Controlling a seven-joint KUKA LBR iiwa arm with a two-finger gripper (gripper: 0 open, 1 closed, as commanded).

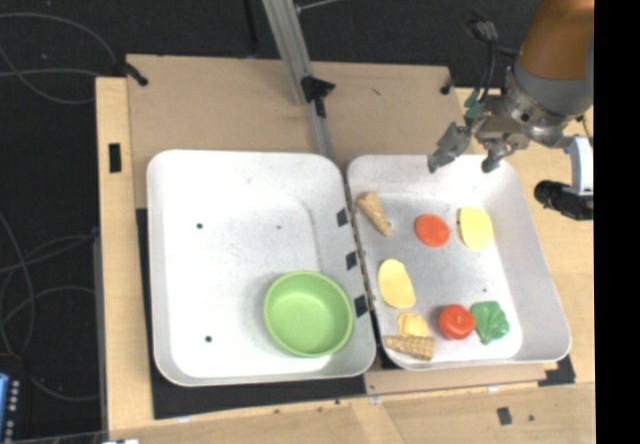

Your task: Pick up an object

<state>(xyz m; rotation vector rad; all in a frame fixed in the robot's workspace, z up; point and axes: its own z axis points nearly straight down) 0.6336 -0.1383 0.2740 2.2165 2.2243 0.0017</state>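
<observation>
Camera view shows the gripper (466, 154) up at the top edge of the right bin (540, 272). Its two dark fingers are spread apart and nothing is between them. It seems to hang above the bin's rim, though it is hard to tell how high from this slant.

Nearest to it are two small toys. The round red piece (432, 230) lies at about 7 o'clock from the gripper, near it. The yellow piece (475, 228) lies at about 6 o'clock, just beside the red one. Both look like light, hard plastic play food. They will likely be smooth and a bit slippery, so they could pop out of a pinch. I would grab the red one across its middle, where it is widest.

Farther out, the cone (373, 213) lies at about 8 o'clock by the bin's left wall. A yellow oval (396, 283) sits lower down. A tomato (456, 321) and a green toy (489, 321) sit near the bottom edge, touching or almost touching.

The green bowl (308, 313) is in the left bin (200, 202), well apart from the gripper.
</observation>
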